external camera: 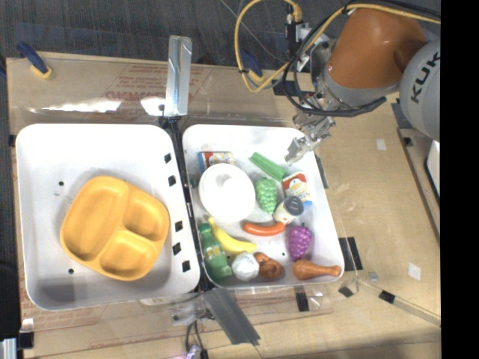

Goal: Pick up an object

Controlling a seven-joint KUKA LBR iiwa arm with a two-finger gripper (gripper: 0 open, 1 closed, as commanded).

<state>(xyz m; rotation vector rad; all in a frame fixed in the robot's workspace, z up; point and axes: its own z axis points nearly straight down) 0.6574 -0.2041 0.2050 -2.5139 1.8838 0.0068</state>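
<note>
The end effector (303,146) is hovering at the right bin's (329,230) one o'clock corner, holding nothing; I cannot tell its opening. Toy food, like the banana (228,239), is crowding that bin, awaiting picking.

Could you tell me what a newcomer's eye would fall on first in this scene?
Probably the yellow divided tray, lying alone in the left bin. Next, the right bin crowded with toy food around a white bowl, with the gripper over its far right corner.
</note>
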